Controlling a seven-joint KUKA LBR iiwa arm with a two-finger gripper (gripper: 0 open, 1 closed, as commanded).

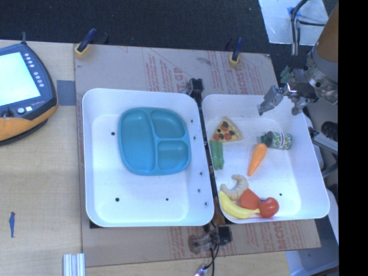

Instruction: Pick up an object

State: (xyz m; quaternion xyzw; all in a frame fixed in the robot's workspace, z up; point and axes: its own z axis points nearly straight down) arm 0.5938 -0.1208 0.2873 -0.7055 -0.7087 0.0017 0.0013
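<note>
My gripper (283,104) hangs over the back right part of the right bin (305,180), fingers spread open with nothing between them. Just below it lies a small dark green object (276,140). An orange carrot (257,158) lies slanted to the left of that. A pizza slice (227,130) and a green pod (217,154) sit along the bin's left side. At the front lie a yellow banana (234,208), a tan piece (237,184) and red tomato pieces (260,203).
The left bin (100,183) holds a blue divided plate (154,140). A tablet-like pendant (23,91) rests on the bench at far left. Clamps (86,42) hold the cardboard at the back edge.
</note>
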